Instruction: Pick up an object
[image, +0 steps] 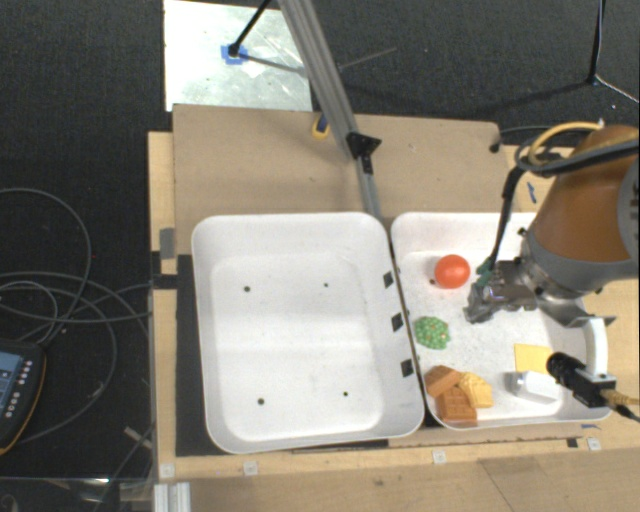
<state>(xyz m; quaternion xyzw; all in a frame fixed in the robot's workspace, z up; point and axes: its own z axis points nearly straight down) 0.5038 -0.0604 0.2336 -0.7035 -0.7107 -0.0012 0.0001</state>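
Jaws (482, 303) between red ball (452, 270), green disc (432, 331)

Arm (585, 215) comes in from the right, orange band up top and grey wrist below it, bent down and leftward. Gripper (482, 303) hangs low at the end, pointing left (too dark and blurry to make out much more there).

Smooth matt white plastic bins (300, 232), glossy red ball (452, 270), matt brown board bench (430, 165).
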